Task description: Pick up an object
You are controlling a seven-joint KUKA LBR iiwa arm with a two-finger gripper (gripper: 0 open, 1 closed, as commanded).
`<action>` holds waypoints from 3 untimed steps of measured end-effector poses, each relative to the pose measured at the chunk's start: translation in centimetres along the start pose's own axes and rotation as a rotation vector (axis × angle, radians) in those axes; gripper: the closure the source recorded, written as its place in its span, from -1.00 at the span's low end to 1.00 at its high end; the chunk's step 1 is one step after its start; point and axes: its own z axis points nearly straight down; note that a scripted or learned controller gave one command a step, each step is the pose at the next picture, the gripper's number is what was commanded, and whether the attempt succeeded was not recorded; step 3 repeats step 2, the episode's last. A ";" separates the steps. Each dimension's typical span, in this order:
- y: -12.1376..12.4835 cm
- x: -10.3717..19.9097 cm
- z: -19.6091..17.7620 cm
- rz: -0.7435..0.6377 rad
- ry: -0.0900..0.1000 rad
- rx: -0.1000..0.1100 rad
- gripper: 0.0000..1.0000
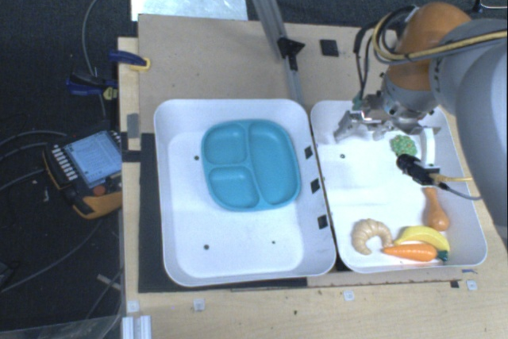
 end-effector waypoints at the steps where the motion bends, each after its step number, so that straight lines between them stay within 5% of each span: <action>1: 0.2 0.0 -1.5 -0.002 -0.001 -0.006 1.00; 2: 0.5 0.4 -6.0 0.000 0.000 -0.008 1.00; 3: 0.5 0.4 -6.0 0.000 0.000 -0.008 1.00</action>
